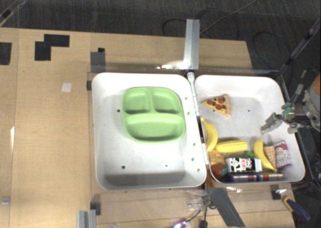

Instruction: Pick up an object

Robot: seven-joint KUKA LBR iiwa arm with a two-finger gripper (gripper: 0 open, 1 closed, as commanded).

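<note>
- Near edge of right bin (288,91): marker (253,177), black-and-white carton (244,164), bananas (231,146), snack pack (282,155), all crowded and touching.
- Gripper (273,122) hovers above, jaw state unclear, nothing held.
- Far: pizza slice (218,104) sits alone, the cleanest pick.
- Left bin: green tray (152,113).

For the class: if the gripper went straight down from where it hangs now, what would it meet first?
Probably bare floor of the right bin, just above the banana. The gripper hangs over that open patch, though depth is hard to judge from this slanted view.
</note>
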